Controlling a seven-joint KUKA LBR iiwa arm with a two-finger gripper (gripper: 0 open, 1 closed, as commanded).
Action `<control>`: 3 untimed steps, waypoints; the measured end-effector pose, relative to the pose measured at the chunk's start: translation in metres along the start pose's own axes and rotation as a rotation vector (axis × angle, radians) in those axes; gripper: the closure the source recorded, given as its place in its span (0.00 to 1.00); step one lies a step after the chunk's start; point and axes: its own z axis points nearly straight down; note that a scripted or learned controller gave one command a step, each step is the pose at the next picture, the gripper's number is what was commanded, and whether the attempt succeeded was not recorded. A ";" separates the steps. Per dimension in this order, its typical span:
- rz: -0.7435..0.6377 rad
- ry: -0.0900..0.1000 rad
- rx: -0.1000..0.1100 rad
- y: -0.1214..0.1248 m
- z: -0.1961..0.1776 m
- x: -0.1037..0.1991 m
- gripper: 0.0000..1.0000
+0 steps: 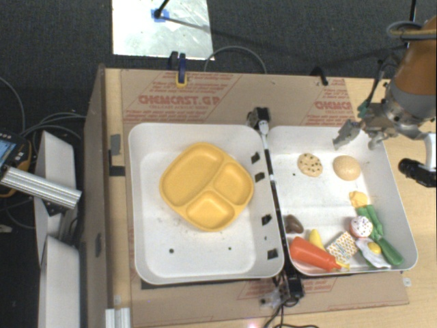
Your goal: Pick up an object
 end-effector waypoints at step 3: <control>0.002 0.003 0.005 -0.076 0.128 0.002 0.00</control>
